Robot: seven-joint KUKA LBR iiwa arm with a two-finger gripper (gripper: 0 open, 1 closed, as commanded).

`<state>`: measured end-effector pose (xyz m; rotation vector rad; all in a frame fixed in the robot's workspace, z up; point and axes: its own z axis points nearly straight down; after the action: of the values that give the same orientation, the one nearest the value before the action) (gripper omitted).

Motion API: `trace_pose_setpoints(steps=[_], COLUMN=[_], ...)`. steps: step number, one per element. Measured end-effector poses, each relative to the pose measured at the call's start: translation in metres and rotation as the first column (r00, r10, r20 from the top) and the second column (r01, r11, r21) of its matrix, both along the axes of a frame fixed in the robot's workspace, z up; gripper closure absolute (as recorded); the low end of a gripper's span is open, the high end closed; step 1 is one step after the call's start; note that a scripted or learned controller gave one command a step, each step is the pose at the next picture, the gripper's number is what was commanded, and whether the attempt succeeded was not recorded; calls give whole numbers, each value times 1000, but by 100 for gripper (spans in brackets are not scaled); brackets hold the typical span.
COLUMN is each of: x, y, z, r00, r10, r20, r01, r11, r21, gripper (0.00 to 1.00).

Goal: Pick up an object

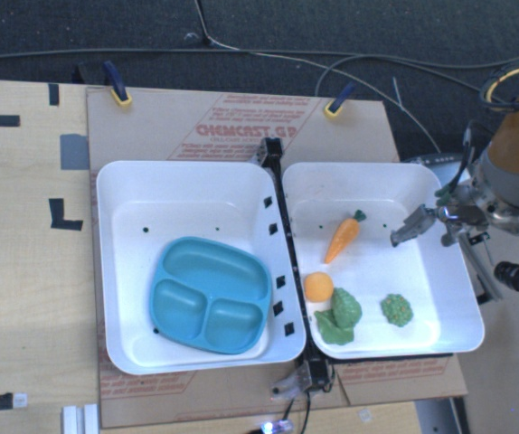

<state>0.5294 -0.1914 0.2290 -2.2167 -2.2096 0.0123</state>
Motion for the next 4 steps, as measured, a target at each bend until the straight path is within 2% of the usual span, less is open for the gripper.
trace_pose_setpoints(steps=[1, 2, 3, 4], x=[3, 9, 6, 6], y=[0, -2, -11, -10], z=[7, -54, -112, -145], r00=[1000, 1000, 1000, 1000], r10=[4, 4, 3, 4], r20=[12, 7, 7, 14], r01=[-4, -4, -3, -4], r11=[1000, 1000, 1000, 1000], r21=[-3, -2, -2, -5], gripper=[0, 0, 0, 0])
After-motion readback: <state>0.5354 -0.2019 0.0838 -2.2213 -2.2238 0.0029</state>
